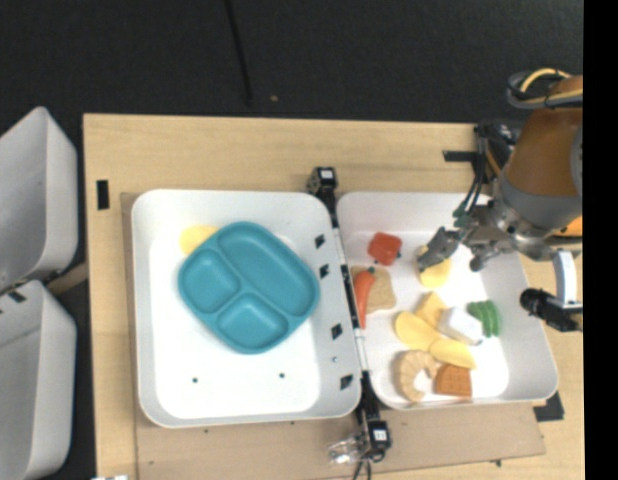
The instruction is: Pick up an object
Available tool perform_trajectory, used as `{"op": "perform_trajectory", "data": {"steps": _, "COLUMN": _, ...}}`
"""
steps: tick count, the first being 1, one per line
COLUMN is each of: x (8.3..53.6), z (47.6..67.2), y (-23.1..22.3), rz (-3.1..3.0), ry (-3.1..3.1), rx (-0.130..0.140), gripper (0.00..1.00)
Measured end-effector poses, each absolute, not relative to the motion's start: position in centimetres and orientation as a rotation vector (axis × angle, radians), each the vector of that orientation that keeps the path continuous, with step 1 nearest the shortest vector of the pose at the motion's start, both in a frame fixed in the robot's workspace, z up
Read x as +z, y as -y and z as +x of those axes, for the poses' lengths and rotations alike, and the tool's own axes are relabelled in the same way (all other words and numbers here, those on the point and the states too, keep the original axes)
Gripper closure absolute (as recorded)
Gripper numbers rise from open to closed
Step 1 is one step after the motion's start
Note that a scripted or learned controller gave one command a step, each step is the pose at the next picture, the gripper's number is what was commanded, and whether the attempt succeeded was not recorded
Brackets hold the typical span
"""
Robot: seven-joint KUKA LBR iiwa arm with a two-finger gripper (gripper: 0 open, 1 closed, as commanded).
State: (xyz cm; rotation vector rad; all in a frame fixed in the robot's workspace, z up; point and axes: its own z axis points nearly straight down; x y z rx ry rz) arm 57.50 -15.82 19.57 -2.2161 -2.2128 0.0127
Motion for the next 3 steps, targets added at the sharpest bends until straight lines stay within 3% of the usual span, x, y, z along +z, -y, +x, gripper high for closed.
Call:
{"op": "perform_trajectory", "data": {"steps": 1, "x": 20.4, "z": 57.8, "y": 15.8, "rz": -2.221, "ry": 2.224, "rx": 0.000, "gripper": 0.00}}
{"op": "perform_trajectory", "data": {"steps": 3, "x": 10.3, "z": 57.1, "y": 16.8, "rz": -2.223, "ry": 2.218, "rx": 0.004, "gripper": 0.00}}
